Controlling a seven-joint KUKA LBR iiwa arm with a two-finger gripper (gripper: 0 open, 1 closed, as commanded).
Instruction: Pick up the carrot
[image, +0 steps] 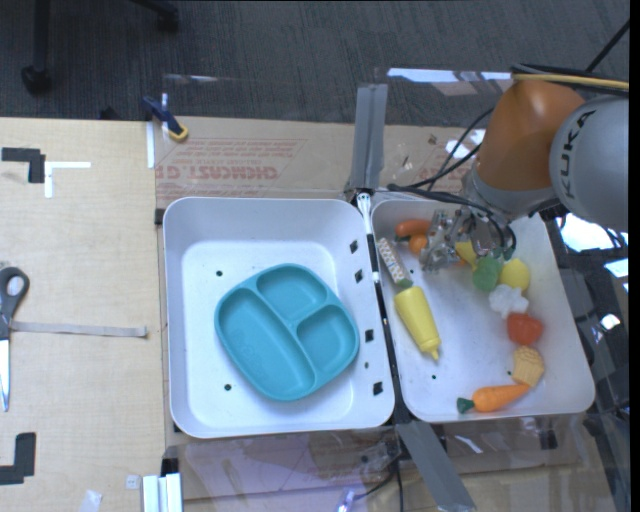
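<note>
While my arm (560, 140) reaches in from the right over the far end of the right bin (560, 400), my gripper (450, 243) hangs low among the toys there, and I cannot tell from this slant how it is set. The grey shell above my wrist carries dark letters that read "KU" before the edge cuts them off, and the orange band (530, 115) sits just beside them.

The carrot (493, 397) lies on its side at the near end of the same bin, green top pointing left, well apart from my gripper. A corn cob (528, 366) touches its right end, and a red piece (523, 327) sits just beyond that. A yellow bottle (418, 320) lies near the bin's left wall. A second small orange piece (410, 229) rests just left of my gripper.

The left bin (190, 400) holds a blue divided plate (287, 331). Behind it, the cardboard (250, 165) shows reddish print, upside down and too blurred to read.
</note>
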